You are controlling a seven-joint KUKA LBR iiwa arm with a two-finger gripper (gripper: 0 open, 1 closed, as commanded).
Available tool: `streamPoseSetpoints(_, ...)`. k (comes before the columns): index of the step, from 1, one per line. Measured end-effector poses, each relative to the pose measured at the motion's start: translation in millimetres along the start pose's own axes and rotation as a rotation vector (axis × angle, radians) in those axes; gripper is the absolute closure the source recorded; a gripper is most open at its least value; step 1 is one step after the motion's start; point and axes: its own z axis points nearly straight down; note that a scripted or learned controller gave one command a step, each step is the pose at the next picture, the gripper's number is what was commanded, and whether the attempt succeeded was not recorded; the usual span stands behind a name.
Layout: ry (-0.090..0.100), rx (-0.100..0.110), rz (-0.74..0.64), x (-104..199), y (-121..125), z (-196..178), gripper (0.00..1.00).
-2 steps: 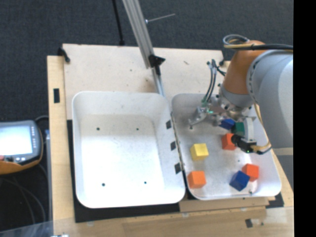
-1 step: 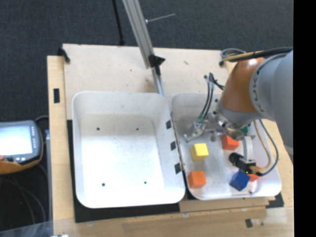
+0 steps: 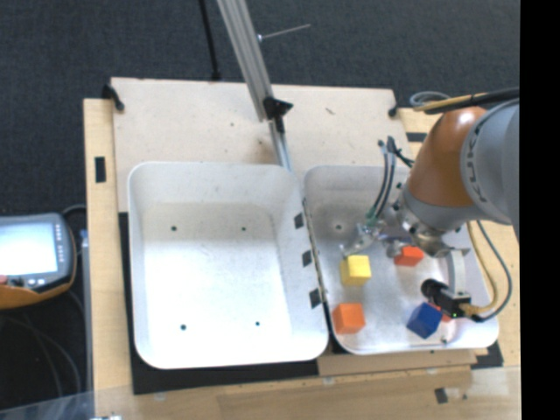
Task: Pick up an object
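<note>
From my remote seat I see the right bin (image 3: 325, 191) holding four small blocks: a yellow cube (image 3: 356, 269) near its middle, an orange cube (image 3: 349, 317) toward the near edge by the divider between bins, a blue cube (image 3: 424, 320) at the near right, and a small red-orange block (image 3: 408, 255) further back. The arm (image 3: 464, 169) reaches in from the right, and its end effector (image 3: 372, 232) sits low over the back half of this bin. The yellow cube lies just beside the end effector, on its near side; whether the two touch I cannot tell. The red-orange block lies close under the wrist, to the right of the yellow cube. The orange and blue cubes sit well apart from the end effector, along the near wall. I cannot tell how far the end effector is open, since the wrist and cables cover it, and I see nothing clearly held. The left bin (image 3: 140, 234) sits next to it on the bench (image 3: 175, 112).
</note>
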Motion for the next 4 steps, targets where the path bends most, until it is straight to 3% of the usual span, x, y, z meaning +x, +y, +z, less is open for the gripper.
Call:
streamPoseSetpoints(1, 0.0, -0.004, -0.001, -12.5, -18.2, -39.8, 0.0)
streamPoseSetpoints(2, 0.003, 0.005, -0.007, 23.8, -11.4, 27.6, 0.0)
streamPoseSetpoints(3, 0.001, -0.004, 0.001, 20.4, -9.6, 13.4, 1.0)
streamPoseSetpoints(4, -0.005, -0.029, 0.0, 25.4, -56.6, 25.5, 1.0)
